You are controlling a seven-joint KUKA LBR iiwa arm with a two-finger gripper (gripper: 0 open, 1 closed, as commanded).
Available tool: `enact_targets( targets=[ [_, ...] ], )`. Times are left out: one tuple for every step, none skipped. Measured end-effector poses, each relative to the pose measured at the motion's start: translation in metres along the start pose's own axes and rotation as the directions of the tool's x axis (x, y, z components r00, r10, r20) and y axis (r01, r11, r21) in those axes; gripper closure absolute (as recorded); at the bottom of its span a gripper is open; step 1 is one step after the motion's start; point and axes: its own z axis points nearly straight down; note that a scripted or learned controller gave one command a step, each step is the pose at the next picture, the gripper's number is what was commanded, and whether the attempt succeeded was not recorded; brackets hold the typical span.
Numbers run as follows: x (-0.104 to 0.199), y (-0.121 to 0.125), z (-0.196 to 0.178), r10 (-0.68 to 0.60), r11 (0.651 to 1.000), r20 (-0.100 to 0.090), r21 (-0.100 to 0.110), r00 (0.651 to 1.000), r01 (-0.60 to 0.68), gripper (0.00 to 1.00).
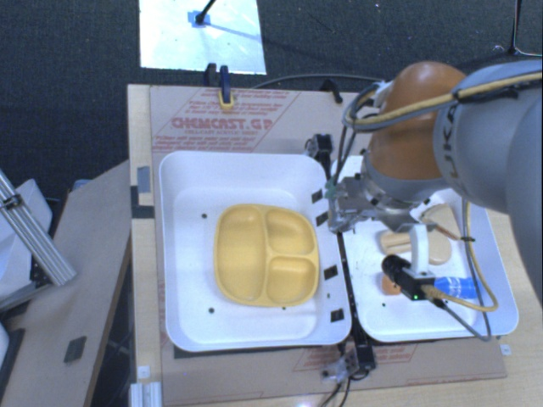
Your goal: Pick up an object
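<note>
Crowding the right bin (501, 312): arm (475, 134), tan block (403, 242), blue tube (454, 289); jaws' state indiscernible.

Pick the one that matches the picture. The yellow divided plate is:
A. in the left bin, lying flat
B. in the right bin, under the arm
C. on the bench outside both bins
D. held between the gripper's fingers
A: the yellow divided plate lies flat on the floor of the left bin, while the arm hangs over the right bin.
</note>
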Motion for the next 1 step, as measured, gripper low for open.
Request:
enact_targets(
  targets=[
    [0.0596,-0.0083,-0.0099,-0.002,1.000,-0.001,-0.001,1.000,0.002,1.00]
  ],
)
